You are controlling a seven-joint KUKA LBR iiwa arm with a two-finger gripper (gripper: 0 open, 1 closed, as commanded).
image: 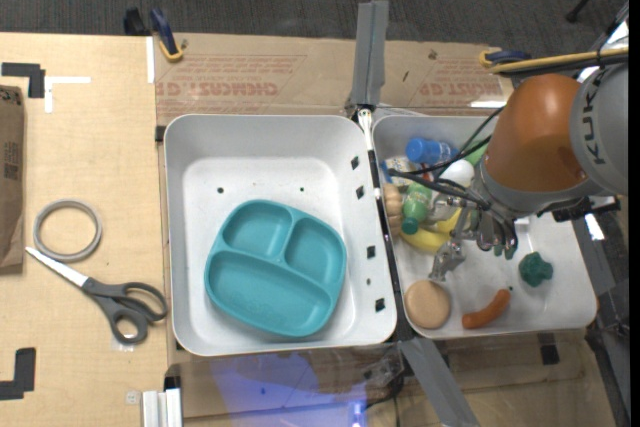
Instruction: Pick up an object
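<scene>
Nearest in the right white bin (570, 310) lay a tan egg-shaped object (428, 304), an orange sausage-shaped toy (486, 308) and, a little farther right, a small dark green lump (536, 269). Just beyond the egg, the tool (447, 260) hung low over the bin floor; whether it was spread or closed could not be told, and nothing showed in its grip. Farther back sat a yellow banana-like piece (432, 237) and a blue bottle (427, 151). The left white bin (250, 140) held a teal divided plastic plate (277, 267). On the bench (80, 165) at the left lay grey-handled scissors (105, 293) and a tape ring (67, 229).
</scene>
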